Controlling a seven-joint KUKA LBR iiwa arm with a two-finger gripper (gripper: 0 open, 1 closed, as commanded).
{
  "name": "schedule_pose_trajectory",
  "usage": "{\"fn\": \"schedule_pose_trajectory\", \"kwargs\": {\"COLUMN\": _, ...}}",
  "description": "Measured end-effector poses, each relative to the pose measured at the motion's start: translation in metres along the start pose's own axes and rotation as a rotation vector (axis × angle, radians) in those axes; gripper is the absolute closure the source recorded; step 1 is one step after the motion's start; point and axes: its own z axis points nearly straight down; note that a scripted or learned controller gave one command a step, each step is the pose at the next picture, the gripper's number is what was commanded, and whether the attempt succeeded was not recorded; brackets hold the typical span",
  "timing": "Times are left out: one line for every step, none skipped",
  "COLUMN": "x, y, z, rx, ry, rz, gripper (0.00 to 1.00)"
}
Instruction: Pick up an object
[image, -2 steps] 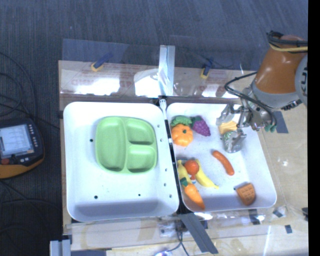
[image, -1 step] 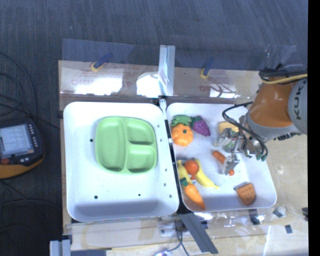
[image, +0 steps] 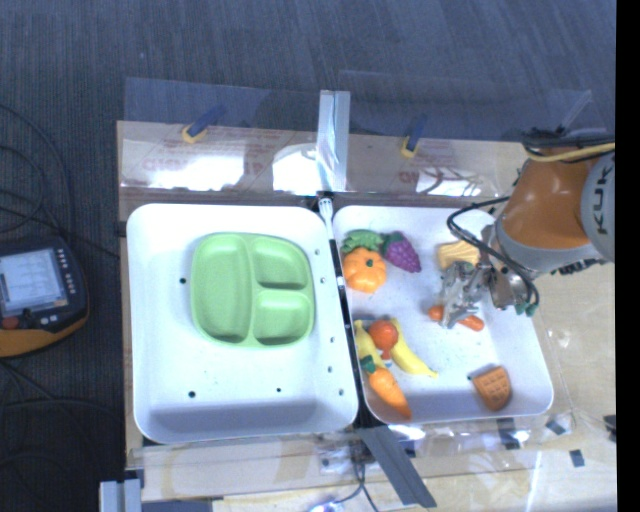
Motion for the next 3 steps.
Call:
{"fn": "schedule_pose_trajectory", "kwargs": {"x": -0.009, "y": 0.077, "z": -0.033, "rx": -0.008, "ry": 0.013, "rz": 0.066, "gripper": 1.00}}
{"fn": "schedule_pose_trajectory", "kwargs": {"x": -0.030, "y": 0.120, "z": -0.127, "rx": -0.006, "ry": 0.005, "rz": 0.139, "gripper": 1.00}}
{"fn": "schedule_pose_trajectory", "kwargs": {"x": -0.029, "y": 0.118, "z": -0.131, "rx": -0.003, "ry": 0.011, "rz": 0.142, "gripper": 1.00}}
